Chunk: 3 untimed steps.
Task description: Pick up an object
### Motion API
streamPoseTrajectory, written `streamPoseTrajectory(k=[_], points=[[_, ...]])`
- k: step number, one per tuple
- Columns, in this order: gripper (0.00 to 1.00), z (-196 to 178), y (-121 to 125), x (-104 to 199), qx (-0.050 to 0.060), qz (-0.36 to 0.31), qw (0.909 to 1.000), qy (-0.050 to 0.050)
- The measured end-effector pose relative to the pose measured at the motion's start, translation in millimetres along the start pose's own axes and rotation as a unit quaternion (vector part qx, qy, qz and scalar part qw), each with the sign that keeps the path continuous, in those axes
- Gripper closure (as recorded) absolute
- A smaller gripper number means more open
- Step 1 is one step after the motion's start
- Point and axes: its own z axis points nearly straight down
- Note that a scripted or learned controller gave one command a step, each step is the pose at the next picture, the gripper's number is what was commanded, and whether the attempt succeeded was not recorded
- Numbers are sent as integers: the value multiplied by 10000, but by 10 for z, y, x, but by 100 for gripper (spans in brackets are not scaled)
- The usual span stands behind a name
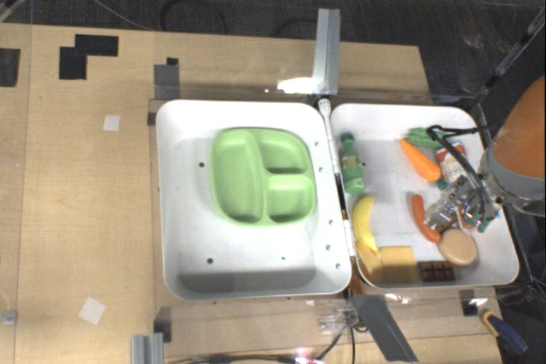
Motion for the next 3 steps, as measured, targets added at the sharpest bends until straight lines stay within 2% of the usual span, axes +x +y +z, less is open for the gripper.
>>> streamPoseTrajectory(k=[1, 2, 3], points=[[0, 9, -1, 4, 5, -4, 10000, 8], [0, 856, -18, -370, -16, 204, 9998, -35], [0, 851, 183, -216, -12, 128, 9999, -47]])
